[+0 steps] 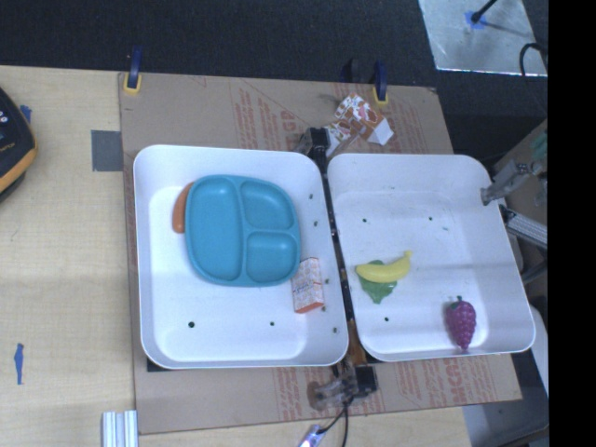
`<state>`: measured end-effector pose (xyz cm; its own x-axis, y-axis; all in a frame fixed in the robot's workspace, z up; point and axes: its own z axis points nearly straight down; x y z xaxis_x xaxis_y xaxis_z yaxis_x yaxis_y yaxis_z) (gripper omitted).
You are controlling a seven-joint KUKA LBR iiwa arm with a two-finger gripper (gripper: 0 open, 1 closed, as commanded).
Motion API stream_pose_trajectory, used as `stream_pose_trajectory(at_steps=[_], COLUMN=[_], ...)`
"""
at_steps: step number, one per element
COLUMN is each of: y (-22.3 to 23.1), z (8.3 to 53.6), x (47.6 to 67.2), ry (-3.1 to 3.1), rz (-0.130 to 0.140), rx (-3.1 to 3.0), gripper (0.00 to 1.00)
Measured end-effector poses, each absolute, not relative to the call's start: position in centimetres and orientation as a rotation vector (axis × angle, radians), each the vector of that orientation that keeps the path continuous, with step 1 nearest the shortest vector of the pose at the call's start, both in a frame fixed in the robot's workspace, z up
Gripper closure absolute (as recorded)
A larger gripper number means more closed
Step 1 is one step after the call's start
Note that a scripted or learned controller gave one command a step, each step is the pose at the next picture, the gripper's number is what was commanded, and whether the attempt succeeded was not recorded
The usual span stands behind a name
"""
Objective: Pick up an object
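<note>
I'm at the right bin's (484, 170) far rim, grip state unclear, nothing picked yet; next I must descend over the toy banana (386, 268).

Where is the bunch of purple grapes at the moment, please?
The bunch of purple grapes lies in the right bin, near its front right corner, to the right of the banana.

Orange object (178, 210): lying mostly hidden under the left rim of the blue divided plate (244, 230), only a narrow curved strip showing, so its kind cannot be told. Small printed packet (308, 285): leaning by the plate's lower right corner, its print being too small to read. Grey metal piece (510, 182), possibly part of the arm: being cut off near the right edge.
</note>
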<state>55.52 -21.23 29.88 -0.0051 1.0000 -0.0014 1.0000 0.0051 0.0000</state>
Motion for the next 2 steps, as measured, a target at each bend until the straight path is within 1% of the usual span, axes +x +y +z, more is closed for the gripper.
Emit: stream_pose_trajectory(at_steps=[1,2], y=[-21.2,-16.4], z=[35.0,13.5], x=[62.9,65.5], ry=[2.226,2.231], rz=[-0.002,-0.006], rx=[2.217,2.22], gripper=[0.0,0.0])
